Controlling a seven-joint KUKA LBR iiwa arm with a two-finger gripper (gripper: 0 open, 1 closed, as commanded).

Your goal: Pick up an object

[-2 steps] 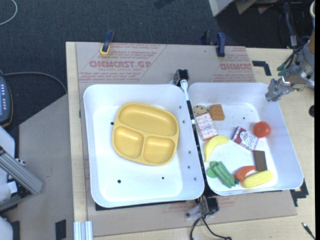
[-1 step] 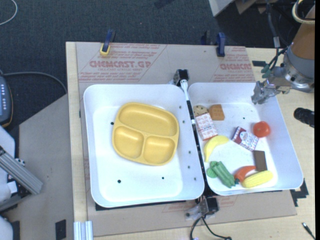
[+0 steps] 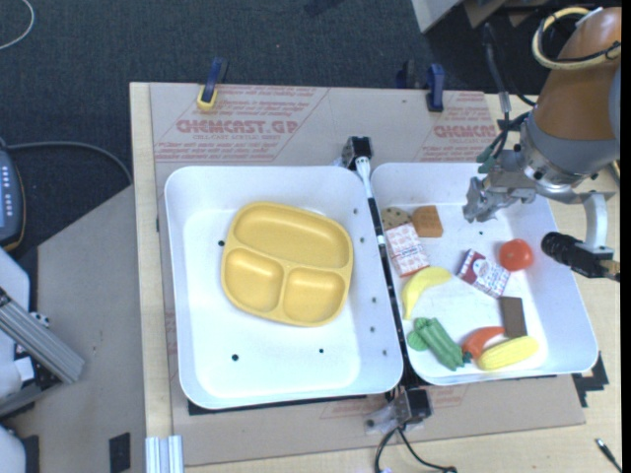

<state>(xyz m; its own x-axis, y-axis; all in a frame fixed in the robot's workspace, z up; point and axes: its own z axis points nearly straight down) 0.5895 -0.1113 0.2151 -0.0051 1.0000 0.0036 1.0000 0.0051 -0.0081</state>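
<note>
My gripper (image 3: 479, 207) hangs over the back of the right bin (image 3: 582, 313), at the end of the grey and orange arm coming in from the right. It is above bare bin floor, between an orange-brown cracker (image 3: 427, 222) to its left and a red tomato (image 3: 515, 254) to its lower right. Nothing shows in its grasp. Below lie a red-and-white packet (image 3: 484, 273), a yellow banana (image 3: 424, 286), a second packet (image 3: 406, 249) and a brown cookie (image 3: 395, 216). Near the front sit a green vegetable (image 3: 436, 342), a brown bar (image 3: 512, 314), an orange-red piece (image 3: 480, 338) and a yellow piece (image 3: 508, 353).
The left bin (image 3: 192, 294) holds a yellow divided plate (image 3: 286, 262). A black clip (image 3: 357, 151) sits at the back where the two bins meet. A black part of the arm (image 3: 572, 252) juts over the right bin's right rim.
</note>
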